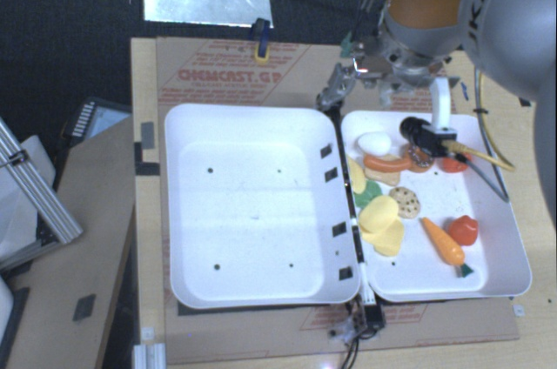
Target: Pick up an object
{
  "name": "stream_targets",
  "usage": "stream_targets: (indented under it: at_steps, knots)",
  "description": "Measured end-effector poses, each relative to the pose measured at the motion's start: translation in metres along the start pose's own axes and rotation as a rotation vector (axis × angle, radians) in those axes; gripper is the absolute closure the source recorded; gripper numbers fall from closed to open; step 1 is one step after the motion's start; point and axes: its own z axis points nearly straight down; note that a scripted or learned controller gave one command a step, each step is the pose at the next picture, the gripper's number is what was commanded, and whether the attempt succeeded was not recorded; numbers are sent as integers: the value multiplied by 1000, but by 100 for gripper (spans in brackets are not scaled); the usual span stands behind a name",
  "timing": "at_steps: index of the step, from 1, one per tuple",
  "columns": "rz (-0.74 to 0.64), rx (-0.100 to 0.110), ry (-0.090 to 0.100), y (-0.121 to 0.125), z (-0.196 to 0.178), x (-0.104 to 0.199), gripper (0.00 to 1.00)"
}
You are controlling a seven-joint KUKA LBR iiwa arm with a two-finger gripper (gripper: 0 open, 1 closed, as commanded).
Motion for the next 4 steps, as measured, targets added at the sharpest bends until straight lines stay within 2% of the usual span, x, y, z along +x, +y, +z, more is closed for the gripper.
stream_targets:
  at_steps: [1,2,3,4]
  knots:
    - [0,25,-1,-42,88,69,0]
    - [0,27,-1,-49,223,161,0]
    - [9,13,-2,-43,204,155,100]
    - [16,23,-7,-94,210,86,100]
